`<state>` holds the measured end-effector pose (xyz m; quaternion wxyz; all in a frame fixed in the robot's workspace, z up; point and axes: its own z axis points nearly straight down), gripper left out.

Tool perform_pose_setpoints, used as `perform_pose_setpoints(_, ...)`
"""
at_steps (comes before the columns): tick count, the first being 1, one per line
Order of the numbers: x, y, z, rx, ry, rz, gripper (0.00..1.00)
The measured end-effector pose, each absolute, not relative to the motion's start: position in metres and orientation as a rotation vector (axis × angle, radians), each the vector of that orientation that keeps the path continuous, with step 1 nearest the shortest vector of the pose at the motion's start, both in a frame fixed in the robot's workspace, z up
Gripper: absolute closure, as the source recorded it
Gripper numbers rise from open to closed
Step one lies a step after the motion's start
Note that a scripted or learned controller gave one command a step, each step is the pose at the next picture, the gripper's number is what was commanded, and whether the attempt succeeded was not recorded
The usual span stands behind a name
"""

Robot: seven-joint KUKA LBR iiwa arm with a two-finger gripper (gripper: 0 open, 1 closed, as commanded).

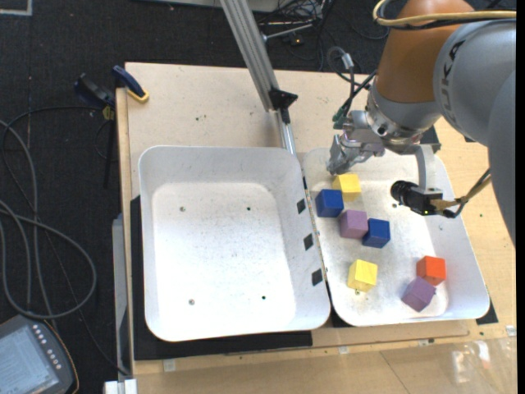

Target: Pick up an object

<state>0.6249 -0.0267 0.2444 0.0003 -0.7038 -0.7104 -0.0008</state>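
Over right bin (459,245), far-left corner: gripper (340,164) poised low, fingertips just above and left of yellow cube (349,185). Jaw state: cannot tell, wrist hides gap. Blue cube (329,203) touches yellow cube on near-left side; purple cube (354,223) just nearer. Likely target, yellow cube, lies slightly right and near of jaws; cube, so no long axis. Crowding risks nudging neighbours.

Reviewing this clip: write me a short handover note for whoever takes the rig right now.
Gripper: low over the far corner of the right bin, beside the far yellow cube; nothing seen between its fingers.
Right bin cubes: far yellow, two blue, two purple, near yellow, orange.
Done: no pick.
Left: grasp one cube and lift.
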Motion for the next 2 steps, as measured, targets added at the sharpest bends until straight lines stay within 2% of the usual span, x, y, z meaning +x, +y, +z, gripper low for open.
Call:
perform_pose_setpoints(1,0.629,0.03,0.232,-2.211,-2.229,0.0,1.0)
perform_pose_setpoints(2,0.649,0.085,0.235,-2.213,-2.231,-0.006,1.0)
